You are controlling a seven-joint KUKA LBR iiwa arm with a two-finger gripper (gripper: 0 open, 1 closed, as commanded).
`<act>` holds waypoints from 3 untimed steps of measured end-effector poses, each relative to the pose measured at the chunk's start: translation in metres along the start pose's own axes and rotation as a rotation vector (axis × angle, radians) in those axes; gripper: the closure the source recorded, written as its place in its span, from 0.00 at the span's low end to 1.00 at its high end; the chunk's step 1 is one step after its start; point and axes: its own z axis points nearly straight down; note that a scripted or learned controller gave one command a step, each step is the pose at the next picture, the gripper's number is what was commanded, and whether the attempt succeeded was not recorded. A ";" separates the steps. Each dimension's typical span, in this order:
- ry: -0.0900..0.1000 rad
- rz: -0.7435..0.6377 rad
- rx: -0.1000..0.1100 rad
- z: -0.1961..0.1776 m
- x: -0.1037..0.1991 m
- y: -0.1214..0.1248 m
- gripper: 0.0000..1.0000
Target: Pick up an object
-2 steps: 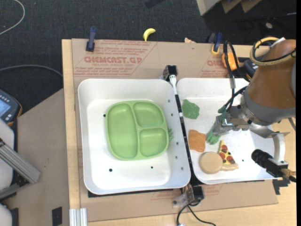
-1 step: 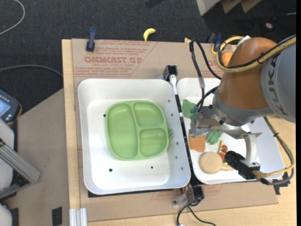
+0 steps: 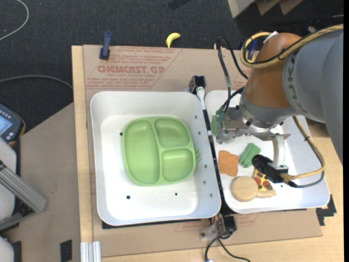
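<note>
My gripper (image 3: 233,129) hangs low over the upper left part of the right bin (image 3: 313,192), below the orange-banded wrist. Just in front of it lie an orange flat piece (image 3: 228,163) and a light green block (image 3: 250,154). Nearer the bin's front edge sit a round tan bun-like piece (image 3: 244,189) and a small pizza slice (image 3: 266,184). A dark green bit (image 3: 217,125) shows beside the gripper against the bin's left wall. I see nothing held.
The left bin (image 3: 103,146) holds a green divided plate (image 3: 159,150) in its middle. A black clamp (image 3: 197,83) sits at the wall between the bins. A blue clip (image 3: 105,45) and a yellow banana toy (image 3: 173,38) lie beyond the bins.
</note>
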 end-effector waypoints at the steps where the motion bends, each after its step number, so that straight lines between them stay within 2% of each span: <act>1: 0.005 -0.007 -0.010 -0.199 0.046 -0.038 1.00; 2: 0.002 -0.004 0.010 -0.162 0.101 -0.068 1.00; 3: 0.005 -0.001 -0.015 -0.322 0.072 -0.065 1.00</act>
